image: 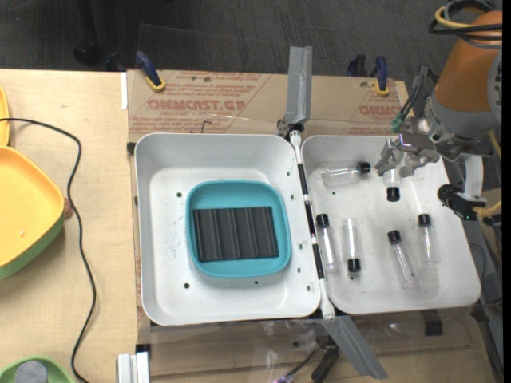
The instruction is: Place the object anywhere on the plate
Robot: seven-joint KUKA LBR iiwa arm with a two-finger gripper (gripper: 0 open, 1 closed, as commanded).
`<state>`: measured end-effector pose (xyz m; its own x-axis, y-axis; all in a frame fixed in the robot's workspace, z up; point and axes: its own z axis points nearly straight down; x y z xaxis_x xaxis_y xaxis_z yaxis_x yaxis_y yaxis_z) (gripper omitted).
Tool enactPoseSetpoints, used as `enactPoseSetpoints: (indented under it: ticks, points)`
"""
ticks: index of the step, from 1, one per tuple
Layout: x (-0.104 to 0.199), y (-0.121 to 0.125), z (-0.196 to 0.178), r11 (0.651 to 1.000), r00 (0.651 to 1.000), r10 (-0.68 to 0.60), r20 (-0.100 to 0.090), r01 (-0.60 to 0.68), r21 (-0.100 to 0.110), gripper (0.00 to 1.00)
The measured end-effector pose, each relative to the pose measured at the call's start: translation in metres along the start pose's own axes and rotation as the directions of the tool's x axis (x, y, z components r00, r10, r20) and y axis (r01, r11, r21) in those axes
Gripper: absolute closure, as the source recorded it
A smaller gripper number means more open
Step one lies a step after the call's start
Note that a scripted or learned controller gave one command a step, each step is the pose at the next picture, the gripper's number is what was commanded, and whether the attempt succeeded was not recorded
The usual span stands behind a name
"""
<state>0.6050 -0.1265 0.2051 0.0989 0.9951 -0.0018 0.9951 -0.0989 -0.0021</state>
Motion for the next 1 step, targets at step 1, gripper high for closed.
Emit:
enactPoseSetpoints:
  ticks: [1]
  points:
    - [0.0000, 0.0000, 0.0000, 1.000, 1.000, 0.000, 0.000, 0.000, 0.000, 0.00]
